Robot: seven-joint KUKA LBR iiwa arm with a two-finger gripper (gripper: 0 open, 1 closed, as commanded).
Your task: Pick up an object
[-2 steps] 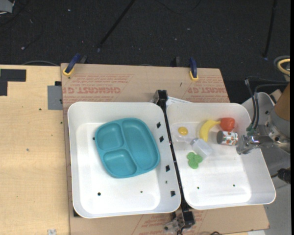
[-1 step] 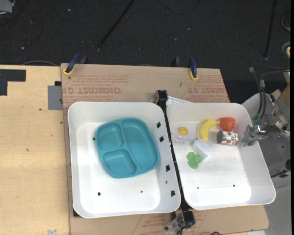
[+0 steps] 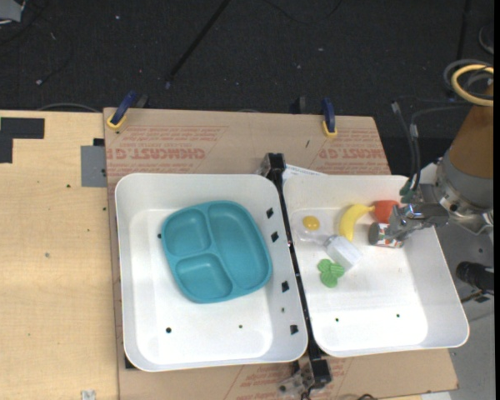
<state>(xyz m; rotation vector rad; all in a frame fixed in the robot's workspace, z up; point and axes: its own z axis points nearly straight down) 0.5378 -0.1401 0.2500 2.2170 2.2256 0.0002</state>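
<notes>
In the right bin (image 3: 433,307) lie a yellow banana (image 3: 352,220), a small yellow round piece (image 3: 311,222), a green toy (image 3: 329,273), a clear plastic cup (image 3: 342,250) on its side and a red object (image 3: 385,209). My gripper (image 3: 387,235) reaches in from the right and hangs low over the bin's upper right part. It is just below the red object and to the right of the banana. A bit of red shows at its tip, but I cannot make out whether anything is held.
The left bin (image 3: 142,307) holds a teal divided plate (image 3: 214,251). A black divider (image 3: 285,257) runs between the bins. Cardboard with clamps lies behind them, and a wooden bench top (image 3: 42,265) is at the left.
</notes>
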